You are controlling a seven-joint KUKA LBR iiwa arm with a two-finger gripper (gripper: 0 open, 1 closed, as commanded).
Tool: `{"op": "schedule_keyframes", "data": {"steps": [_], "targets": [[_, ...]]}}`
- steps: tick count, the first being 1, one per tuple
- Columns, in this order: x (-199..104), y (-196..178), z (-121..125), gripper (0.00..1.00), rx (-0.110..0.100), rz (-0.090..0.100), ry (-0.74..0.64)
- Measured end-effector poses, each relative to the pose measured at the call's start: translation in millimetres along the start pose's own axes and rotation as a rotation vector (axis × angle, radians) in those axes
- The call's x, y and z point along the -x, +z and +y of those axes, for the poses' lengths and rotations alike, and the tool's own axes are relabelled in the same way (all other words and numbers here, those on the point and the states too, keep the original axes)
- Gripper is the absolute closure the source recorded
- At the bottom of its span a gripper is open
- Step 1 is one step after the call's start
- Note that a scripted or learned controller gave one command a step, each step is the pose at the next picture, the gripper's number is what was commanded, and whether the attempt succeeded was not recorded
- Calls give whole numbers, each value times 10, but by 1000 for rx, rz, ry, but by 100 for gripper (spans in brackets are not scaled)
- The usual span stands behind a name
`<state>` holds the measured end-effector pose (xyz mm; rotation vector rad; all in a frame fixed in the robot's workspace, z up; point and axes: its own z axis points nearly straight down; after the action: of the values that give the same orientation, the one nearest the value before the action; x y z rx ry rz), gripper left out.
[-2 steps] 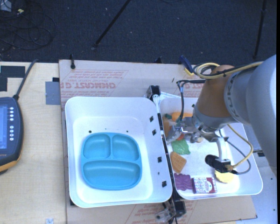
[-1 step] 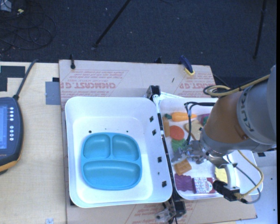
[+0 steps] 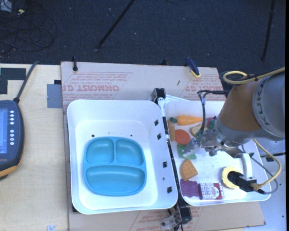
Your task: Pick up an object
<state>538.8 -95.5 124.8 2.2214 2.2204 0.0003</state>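
Bench: pale wood surface, carrying a printed cardboard sheet on which both bins stood.
Arm: grey, with an orange band, entering from the right and bent down over the right bin.
Left bin: white and shallow, touching the right bin along its inner edge.
Right bin: white and shallow, holding all the loose items.
Plate: blue, with three compartments, lying flat in the middle of the left bin.
Pendant: handheld control unit with a lit screen, resting on the bench at the far left, well apart from the bins.
Gripper: low inside the right bin, near its centre, just beside the red and green pieces. Whether it was open or closed could not be told, and no item was seen in its grasp.
Carrot: orange, lying crosswise at the far end of the right bin.
Purple block: at the near edge of the right bin, touching the small carton.
Small carton: red and white, lying flat just right of the purple block.
Orange wedge: between the green piece and the purple block, near the bin's left wall.
Red piece: rounded, just below the carrot.
Green piece: small, directly below the red piece and close to the gripper.
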Motion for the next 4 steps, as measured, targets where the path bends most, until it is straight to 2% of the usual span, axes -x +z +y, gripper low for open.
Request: {"op": "schedule_keyframes", "data": {"steps": [1,2,3,4], "targets": [[64,360,766,0,2,-1,-2],[-28,348,1042,0,-7,-14,1],[-24,338,214,0,4,-2,2],[-63,349,1083,0,4,-1,-3]]}}
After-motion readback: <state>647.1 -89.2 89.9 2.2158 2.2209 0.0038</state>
